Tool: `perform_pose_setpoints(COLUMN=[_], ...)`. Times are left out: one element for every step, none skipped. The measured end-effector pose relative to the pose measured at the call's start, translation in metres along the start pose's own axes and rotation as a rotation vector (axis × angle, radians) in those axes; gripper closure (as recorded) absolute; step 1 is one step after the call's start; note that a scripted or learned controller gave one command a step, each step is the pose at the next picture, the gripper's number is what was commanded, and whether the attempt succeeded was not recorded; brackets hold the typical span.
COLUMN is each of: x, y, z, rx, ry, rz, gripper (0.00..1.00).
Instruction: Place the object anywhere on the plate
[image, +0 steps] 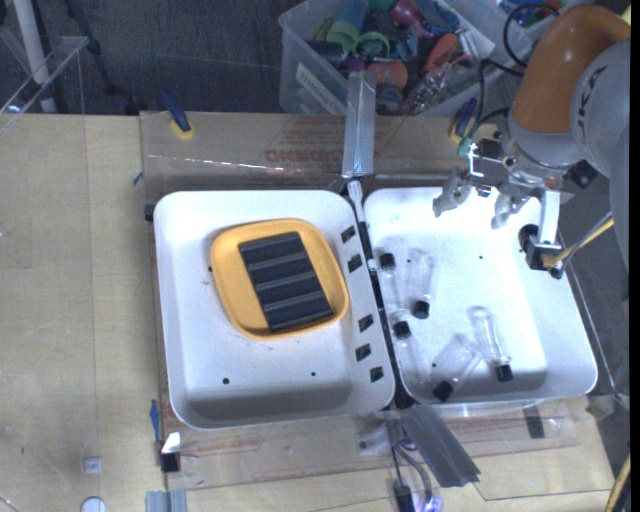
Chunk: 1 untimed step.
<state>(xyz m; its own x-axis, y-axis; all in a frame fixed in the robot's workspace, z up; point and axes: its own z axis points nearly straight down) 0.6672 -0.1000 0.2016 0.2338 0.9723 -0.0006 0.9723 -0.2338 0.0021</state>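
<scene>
two white bins (190, 400), one yellow plate (228, 300), four clear vials (488, 340)

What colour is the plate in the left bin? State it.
Yellow-orange, a rounded-square plate bearing a black ribbed slab; camera view.

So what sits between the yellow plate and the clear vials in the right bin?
In the camera view, the raised divider where the two bins meet, with its row of black clips, separates the yellow plate from the clear vials.
</scene>
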Motion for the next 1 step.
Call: perform_pose_setpoints(x=[0.0435], y=[-0.0109], z=[-0.0038], rx=[0.004], ry=[0.001], rz=[0.021], gripper=[0.0])
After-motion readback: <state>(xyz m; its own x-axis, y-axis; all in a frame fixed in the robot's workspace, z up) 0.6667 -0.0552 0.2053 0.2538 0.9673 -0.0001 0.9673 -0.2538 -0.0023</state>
